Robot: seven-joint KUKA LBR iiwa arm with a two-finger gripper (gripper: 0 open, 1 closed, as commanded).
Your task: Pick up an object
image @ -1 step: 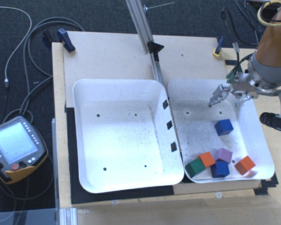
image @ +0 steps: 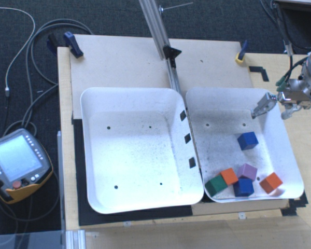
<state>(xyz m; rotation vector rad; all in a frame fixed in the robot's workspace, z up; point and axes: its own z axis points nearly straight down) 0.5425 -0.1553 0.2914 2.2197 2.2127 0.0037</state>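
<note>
Looking from the near edge of the right bin (image: 293,162) outward, I see a cluster of small cubes packed into its front corner: a green cube (image: 215,184) nearest the divider, an orange cube (image: 229,176) touching it, a dark blue cube (image: 243,187) just beside that, a purple cube (image: 248,171) leaning against the blue one, and a second orange cube (image: 271,182) a little apart toward the outer wall. Farther back, alone on the bin floor, sits a lighter blue cube (image: 248,140), well apart from the cluster. I judge all of these to be light, stiff blocks with flat faces, unlikely to deform or break, though smooth sides could slip if I pinch only a corner. The lone blue cube looks like my best candidate, since both opposite faces stand free; it sits turned at an angle to the bin walls, so I would want the fingers lined up across two parallel faces, low on the body. The clustered cubes leave little room for a finger between neighbours. Farther still, my gripper (image: 274,107) hangs over the far right edge of this bin, fingers spread apart and holding nothing, above and beyond the lone cube. The left bin (image: 93,139) lies alongside, and a teach pendant (image: 16,162) rests on the floor.
</note>
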